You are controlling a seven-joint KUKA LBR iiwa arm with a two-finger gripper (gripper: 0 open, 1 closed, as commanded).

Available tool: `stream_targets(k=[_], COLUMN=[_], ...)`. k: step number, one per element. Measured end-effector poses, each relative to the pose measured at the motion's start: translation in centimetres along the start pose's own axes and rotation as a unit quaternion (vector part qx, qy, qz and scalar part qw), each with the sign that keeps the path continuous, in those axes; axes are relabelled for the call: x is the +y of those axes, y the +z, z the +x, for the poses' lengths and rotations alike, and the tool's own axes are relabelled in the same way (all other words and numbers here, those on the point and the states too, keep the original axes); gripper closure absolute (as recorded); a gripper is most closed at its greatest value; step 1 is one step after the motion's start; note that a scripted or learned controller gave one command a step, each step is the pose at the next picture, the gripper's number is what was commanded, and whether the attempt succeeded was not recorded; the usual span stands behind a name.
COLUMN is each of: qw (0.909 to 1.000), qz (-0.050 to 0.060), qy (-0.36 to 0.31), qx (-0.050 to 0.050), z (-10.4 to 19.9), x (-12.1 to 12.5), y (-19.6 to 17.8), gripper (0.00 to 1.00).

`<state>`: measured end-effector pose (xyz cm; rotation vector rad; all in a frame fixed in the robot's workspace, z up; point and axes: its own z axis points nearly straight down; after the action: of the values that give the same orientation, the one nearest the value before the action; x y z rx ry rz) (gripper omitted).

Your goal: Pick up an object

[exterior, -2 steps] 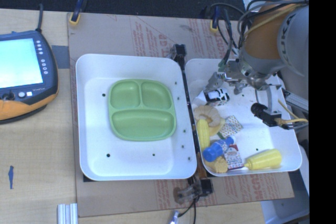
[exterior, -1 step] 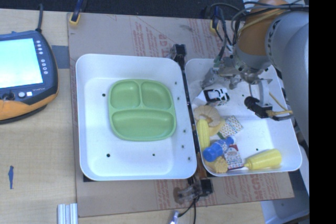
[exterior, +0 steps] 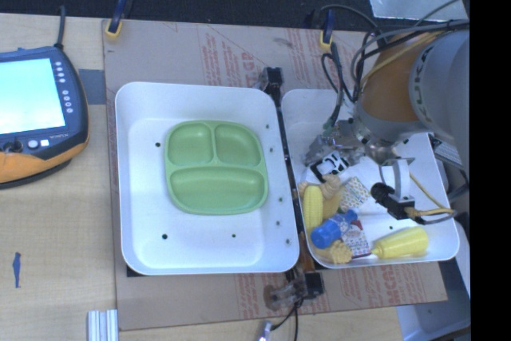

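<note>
Camera view: the hand (exterior: 361,149) is lowered into the right bin (exterior: 444,172), over the toys; its state cannot be told. A yellow corn cob (exterior: 312,205) lies by the left wall, apparently light, stiff and smooth; a grasp across its middle is judged best.

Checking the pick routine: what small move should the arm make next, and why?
Probably a short descent straight down. The claw hangs over the right bin, above the clutter by the yellow corn cob and blue piece, and nothing shows between its fingers yet.
</note>
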<state>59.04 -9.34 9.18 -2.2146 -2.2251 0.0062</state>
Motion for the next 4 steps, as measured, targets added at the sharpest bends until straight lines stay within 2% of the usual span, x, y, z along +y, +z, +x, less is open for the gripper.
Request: stream_targets(k=[1,2,3,4], qw=[1.0,1.0,1.0,1.0], qz=[-0.001,-0.001,-0.001,0.0], qy=[-0.002,-0.002,0.001,0.0], qx=[-0.002,-0.002,0.001,0.0], z=[-0.2,-0.1,-3.4,-0.9], x=[0.1,0.1,6.6,-0.2], y=[-1.2,-1.2,-1.2,0.0], gripper=[1.0,0.0,0.0,0.0])
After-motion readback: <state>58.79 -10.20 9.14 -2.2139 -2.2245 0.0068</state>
